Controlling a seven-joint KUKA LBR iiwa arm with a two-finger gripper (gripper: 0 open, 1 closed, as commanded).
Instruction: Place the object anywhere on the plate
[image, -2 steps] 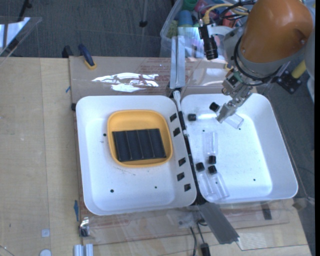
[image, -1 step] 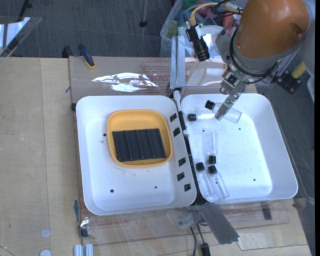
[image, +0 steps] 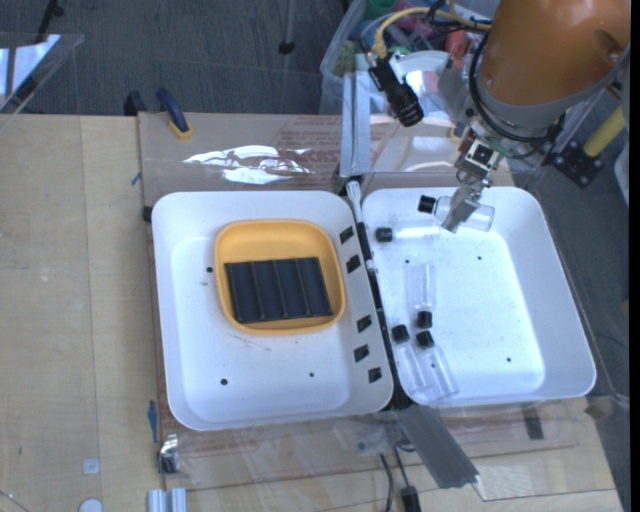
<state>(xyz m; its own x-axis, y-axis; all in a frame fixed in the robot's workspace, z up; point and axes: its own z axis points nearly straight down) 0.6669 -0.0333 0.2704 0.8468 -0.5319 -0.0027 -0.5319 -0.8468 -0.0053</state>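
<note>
Wooden bench (image: 70, 300) carried two white bins side by side | left bin (image: 190, 390) held yellow plate (image: 279, 275) with dark ribbed insert | arm (image: 545, 50) entered at upper right, wrist angled down-left | gripper (image: 462, 212) low over right bin's (image: 520, 330) upper part, finger state indeterminable | clear tubes with black caps (image: 424, 300) lay in right bin, apart from the plate.

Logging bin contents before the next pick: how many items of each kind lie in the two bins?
Yellow plate: 1
Black ridged block on that plate: 1
Clear tubes in the right bin: 3
Small black caps there, some apparently on tubes: 5
Total: 10
</note>
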